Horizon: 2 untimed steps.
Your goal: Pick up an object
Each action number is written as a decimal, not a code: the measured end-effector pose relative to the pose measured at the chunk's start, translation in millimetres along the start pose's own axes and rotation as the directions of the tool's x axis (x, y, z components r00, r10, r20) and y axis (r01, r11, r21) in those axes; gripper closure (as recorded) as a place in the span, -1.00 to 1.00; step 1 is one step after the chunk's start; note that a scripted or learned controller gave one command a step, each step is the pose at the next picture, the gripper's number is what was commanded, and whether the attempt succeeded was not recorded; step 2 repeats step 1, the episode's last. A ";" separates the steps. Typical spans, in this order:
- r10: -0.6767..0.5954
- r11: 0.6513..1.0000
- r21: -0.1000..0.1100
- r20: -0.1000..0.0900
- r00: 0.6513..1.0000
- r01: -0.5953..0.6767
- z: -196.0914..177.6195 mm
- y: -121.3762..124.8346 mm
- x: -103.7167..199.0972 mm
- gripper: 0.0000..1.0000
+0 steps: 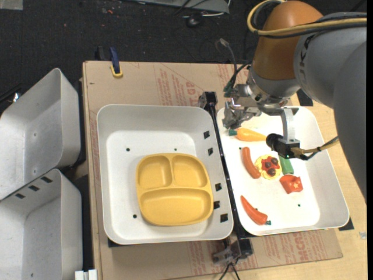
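Toy food [269,167], arm [326,57] bent over right bin [326,214]

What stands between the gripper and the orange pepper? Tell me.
Nothing visible. The gripper hangs at the far left corner of the right bin, just above the orange pepper, with bare bin floor between them.

Two white bins [111,127] sit on a tan bench [157,77] printed with faded red lettering, holding a yellow divided tray [173,188], an orange pepper [250,135], red sausage [251,163] and chilli [254,211] (green-stemmed), beneath a grey, orange-banded arm [291,45].
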<state>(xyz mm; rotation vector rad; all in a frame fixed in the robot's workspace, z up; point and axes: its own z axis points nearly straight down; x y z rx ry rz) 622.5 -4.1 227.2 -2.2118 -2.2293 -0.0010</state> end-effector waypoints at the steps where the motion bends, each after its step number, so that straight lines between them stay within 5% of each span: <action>1: -0.001 1.000 -0.002 -0.001 1.000 0.001 -10.8 -0.5 58.5 1.00; 2: -0.001 1.000 -0.002 -0.001 1.000 0.001 -10.8 -0.5 58.5 1.00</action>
